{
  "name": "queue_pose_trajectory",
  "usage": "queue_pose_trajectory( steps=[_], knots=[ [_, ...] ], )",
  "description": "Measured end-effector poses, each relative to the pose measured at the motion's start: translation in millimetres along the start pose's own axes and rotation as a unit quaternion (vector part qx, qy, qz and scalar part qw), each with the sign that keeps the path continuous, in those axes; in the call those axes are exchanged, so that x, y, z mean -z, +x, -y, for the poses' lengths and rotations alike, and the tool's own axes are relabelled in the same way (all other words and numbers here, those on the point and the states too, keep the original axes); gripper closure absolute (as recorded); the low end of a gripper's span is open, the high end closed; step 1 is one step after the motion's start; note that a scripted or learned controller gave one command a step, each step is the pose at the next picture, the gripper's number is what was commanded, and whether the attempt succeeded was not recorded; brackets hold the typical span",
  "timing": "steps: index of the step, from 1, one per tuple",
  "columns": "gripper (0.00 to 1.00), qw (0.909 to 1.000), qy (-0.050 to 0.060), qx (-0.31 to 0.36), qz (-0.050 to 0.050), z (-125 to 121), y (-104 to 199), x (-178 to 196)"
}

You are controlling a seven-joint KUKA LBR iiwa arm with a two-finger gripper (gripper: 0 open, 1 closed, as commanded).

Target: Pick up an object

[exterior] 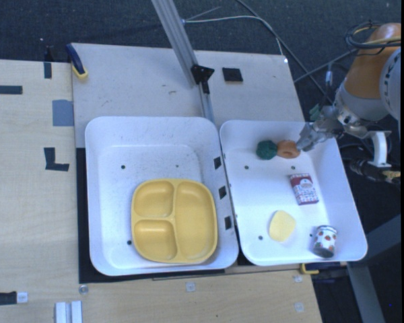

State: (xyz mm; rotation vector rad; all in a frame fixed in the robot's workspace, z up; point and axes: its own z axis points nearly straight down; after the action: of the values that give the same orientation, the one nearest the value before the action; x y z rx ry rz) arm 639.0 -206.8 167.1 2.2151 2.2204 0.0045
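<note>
The right bin [343,200] holds a dark green round object [266,149] with an orange one [287,150] touching its right side. Below them lie a small red box [304,188], a pale yellow piece [281,226] and a grey-white toy with red marks [324,241]. My gripper [304,142] reaches in from the right, its tip right beside the orange object at the bin's upper part. The arm's grey wrist and orange band [377,52] rise behind it. Nothing is visibly held between the fingers.
The left bin [101,180] carries a yellow divided plate [174,220]. A slanted metal pole [178,32] stands behind the bins. Cables trail at the upper right, and a blue-yellow clamp [77,62] sits at the bench's back left corner.
</note>
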Motion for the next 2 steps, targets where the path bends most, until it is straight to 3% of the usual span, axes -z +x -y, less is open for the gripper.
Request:
queue_pose_trajectory(
  steps=[1, 2],
  knots=[
    [1.0, 1.0, 0.0, 0.0, 0.0, -7.0, -7.9, 57.4],
    [1.0, 1.0, 0.002, 0.0, -0.001, -7.8, -7.2, 80.1]
  ],
)
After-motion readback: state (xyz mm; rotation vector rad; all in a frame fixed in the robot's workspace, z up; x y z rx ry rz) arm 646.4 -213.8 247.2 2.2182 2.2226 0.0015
